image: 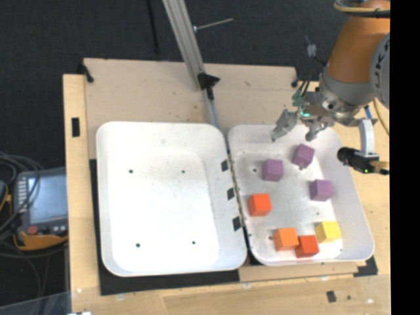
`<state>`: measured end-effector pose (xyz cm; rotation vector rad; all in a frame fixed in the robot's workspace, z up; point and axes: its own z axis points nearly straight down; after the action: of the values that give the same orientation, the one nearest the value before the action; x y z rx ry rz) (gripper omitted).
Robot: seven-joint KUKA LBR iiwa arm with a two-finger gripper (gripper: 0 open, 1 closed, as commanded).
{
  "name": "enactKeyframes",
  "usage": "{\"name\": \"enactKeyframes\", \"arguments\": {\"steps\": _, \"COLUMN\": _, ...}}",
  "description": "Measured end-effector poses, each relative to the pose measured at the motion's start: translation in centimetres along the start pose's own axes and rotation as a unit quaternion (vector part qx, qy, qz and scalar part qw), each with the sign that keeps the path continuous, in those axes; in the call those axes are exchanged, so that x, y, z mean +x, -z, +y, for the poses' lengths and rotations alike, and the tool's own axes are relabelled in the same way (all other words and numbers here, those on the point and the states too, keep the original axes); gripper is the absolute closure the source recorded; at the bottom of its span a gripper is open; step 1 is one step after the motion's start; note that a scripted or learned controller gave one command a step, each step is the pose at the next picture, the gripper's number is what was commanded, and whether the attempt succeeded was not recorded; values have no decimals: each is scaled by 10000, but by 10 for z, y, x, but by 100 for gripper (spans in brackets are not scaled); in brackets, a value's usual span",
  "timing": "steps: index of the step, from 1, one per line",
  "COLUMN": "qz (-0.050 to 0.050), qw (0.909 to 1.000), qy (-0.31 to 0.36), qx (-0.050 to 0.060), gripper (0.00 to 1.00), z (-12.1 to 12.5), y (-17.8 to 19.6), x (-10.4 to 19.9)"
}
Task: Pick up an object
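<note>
A: Seven blocks sit in the right bin [351, 195]. Nearest the camera, along its front edge, an orange block [285, 238] touches a red block [307, 246], with a yellow block [327, 231] just beside the red one.

B: And further in?

A: Another orange one [260, 204] lies near the bin's left wall. Beyond it come three purple blocks: one at mid-left [272, 169], one toward the right [321, 189], and the farthest [302, 155], tilted.

B: Where is the gripper [296, 128]?

A: Over the bin's far edge, just above that farthest purple block. Its jaws are spread wide, with nothing between them. One finger [283, 125] points down toward the bin's far-left corner; the other is near the tilted block.

B: What about the left bin [108, 176]?

A: White, speckled with a few dark dots. Behind both bins a metal pole [187, 38] slants up from the bench [131, 90].
</note>
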<state>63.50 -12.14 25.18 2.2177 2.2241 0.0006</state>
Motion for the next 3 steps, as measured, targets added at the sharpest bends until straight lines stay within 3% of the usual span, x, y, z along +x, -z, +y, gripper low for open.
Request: {"name": "enactKeyframes", "arguments": {"steps": 3, "qz": -8, "qw": 10000, "qy": -26, "qx": 18, "gripper": 0, "z": -9, "y": -136, "x": -1}}
